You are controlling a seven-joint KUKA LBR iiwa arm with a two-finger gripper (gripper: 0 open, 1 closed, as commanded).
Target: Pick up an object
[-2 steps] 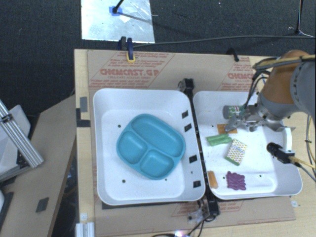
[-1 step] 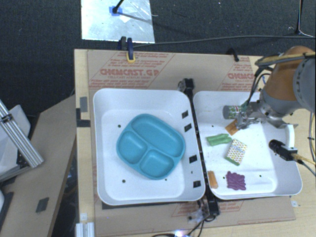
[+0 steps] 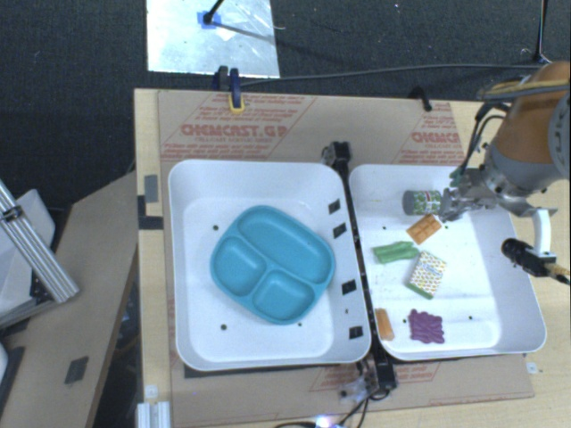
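Observation:
My gripper (image 3: 449, 205) hangs low over the back of the right bin (image 3: 513, 328), its tip beside a small grey-green can (image 3: 420, 202) lying on its side and just above an orange block (image 3: 425, 230). In front of them lie a green piece (image 3: 395, 252), a patterned white-yellow box (image 3: 427, 275), a purple bunch of grapes (image 3: 426, 326) and a small orange carrot-like piece (image 3: 384, 324) at the bin's front left. Nothing shows between the fingers.
The left bin (image 3: 201, 194) holds a blue divided plate (image 3: 271, 263). A black divider with clips (image 3: 350, 239) runs between the bins. A black handle-like part (image 3: 526, 257) juts over the right bin's right side. Cardboard lies under both bins.

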